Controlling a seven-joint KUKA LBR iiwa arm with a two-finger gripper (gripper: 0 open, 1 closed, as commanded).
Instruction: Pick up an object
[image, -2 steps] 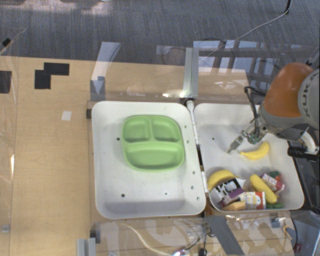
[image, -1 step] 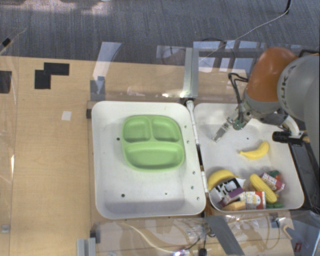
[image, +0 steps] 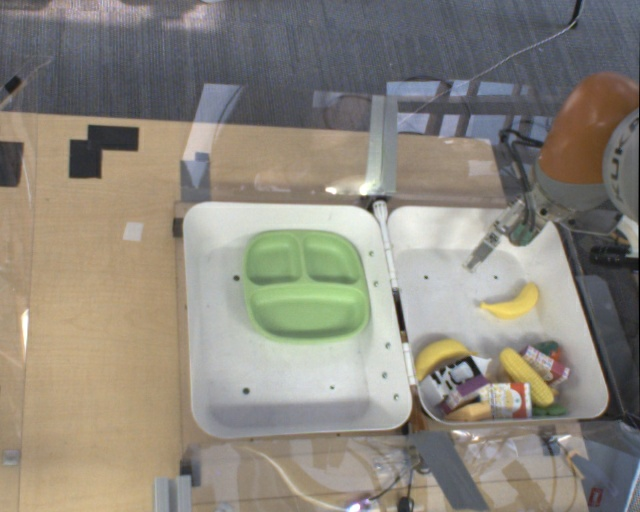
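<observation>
Heaped in the near corner of the right-hand shallow white plastic bin (image: 560, 250) lay a jumble of small items (image: 492, 380), among them yellow rounded pieces and colourfully printed packets. A smooth, curved yellow toy banana (image: 512, 302) rested alone on the bin floor just beyond the heap, below the slim two-finger gripper (image: 476, 259), whose narrow fingers looked closed together and held nothing. The left white bin (image: 215, 330) contained a glossy green three-compartment plate (image: 305, 284).
</observation>
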